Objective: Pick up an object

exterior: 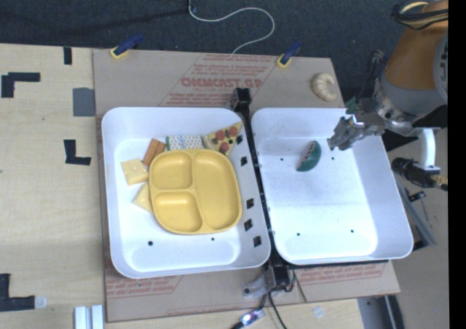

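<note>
Gripper (342, 137) hangs over the upper right of the right bin (364, 240), right of centre in the frame; whether it is parted or closed cannot be told at this size. Just left of it, apart from it, a small green object (310, 157) lies on the bin floor. The left bin (120, 247) holds a yellow divided plate (195, 191) at frame centre-left, with crackers (135, 171) and other small pieces tucked along its upper and left edges.
</note>
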Controlling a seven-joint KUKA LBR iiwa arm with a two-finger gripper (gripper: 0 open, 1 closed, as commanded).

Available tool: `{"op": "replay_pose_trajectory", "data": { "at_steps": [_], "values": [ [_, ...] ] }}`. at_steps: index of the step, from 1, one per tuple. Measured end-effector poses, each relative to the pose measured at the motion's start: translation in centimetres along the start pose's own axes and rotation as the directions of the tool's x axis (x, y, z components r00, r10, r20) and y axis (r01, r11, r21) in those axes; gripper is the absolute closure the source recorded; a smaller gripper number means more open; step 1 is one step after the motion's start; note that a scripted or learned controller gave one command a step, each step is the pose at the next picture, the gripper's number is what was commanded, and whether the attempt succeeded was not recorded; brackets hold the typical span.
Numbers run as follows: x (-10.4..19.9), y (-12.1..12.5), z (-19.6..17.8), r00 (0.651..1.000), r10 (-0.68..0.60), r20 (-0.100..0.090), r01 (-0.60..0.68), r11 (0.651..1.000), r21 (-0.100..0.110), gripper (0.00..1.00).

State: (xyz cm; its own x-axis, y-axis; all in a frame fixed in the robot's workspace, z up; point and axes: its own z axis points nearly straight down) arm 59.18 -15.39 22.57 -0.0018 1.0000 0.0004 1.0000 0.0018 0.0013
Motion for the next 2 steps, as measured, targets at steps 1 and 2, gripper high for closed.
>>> {"op": "replay_pose_trajectory", "data": {
  "at_steps": [1,2],
  "values": [
    [4.4,-1.9,1.0,1.0,-0.001,0.0,0.001,1.0,0.005,1.0],
    [9.0,-3.5,-0.4,1.0,-0.004,-0.002,0.004,1.0,0.004,1.0]
  ]
}}
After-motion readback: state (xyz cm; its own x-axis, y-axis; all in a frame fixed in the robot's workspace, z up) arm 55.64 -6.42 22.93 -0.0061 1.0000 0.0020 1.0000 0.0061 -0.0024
